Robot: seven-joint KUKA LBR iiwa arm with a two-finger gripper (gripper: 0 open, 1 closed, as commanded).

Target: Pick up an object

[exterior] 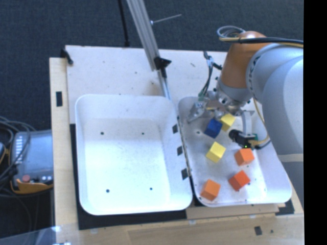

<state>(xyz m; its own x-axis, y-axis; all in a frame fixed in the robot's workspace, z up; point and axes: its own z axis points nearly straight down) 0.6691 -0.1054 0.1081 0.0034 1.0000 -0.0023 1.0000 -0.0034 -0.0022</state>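
Camera view: tool (217, 111), grip state unclear, crowds blue cube (213, 128) and yellow cube (227, 120).

A pale wooden bench (57, 137) is set on dark grey carpet (30, 24), where black cables (10, 124) are coiled beside a grey electronic box (36, 154); an aluminium strut (143, 27) is mounted behind.
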